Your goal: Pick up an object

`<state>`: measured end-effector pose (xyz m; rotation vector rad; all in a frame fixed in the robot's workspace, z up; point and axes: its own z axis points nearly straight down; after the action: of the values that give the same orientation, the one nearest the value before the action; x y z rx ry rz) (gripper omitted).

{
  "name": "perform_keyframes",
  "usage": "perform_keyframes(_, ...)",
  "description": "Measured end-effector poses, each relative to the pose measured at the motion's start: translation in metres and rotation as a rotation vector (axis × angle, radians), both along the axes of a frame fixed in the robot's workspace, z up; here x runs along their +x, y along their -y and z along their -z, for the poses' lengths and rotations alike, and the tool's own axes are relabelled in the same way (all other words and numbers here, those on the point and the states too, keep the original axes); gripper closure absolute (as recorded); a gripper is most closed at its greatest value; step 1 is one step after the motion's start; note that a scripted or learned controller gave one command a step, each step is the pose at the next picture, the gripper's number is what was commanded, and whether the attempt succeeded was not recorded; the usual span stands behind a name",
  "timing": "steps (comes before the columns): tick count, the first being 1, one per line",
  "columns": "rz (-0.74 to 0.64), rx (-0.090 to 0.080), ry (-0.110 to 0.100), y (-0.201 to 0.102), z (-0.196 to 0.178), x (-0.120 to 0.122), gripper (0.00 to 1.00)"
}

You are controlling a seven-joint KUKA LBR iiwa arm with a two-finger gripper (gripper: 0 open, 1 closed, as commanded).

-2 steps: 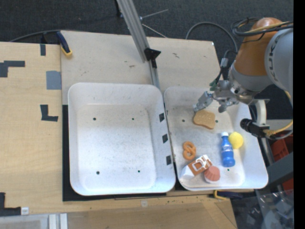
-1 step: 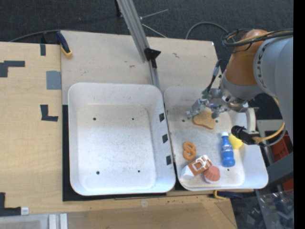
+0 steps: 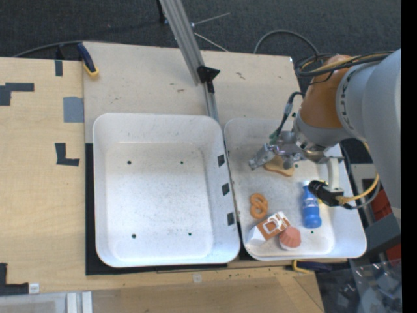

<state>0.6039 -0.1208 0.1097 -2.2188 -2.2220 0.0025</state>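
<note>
Claw point(image 3: 260, 160): low in right bin point(image 3: 339, 243), grip unclear | tan block point(image 3: 281, 169) beside it | pretzel point(image 3: 258, 205), blue bottle point(image 3: 311, 208) unlifted | nothing picked yet

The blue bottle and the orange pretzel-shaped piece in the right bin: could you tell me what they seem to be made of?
The blue bottle looks like smooth glossy plastic, given its uniform colour. The orange pretzel-shaped piece seems matte, perhaps rubber or foam; too small to say firmly.

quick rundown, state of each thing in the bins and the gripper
gripper: low in the right bin, by the tan piece; grip unclear
tan piece: flat, under the wrist
pretzel: lying flat
blue bottle: on its side
orange box: tilted, touching the red ball
red ball: resting at the front wall
right bin: holds all the objects
</note>
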Motion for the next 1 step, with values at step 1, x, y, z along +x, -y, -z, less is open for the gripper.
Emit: perform_keyframes(1,-0.001,0.000,-0.001,-0.0007,-0.0099,0.0000,1.00)
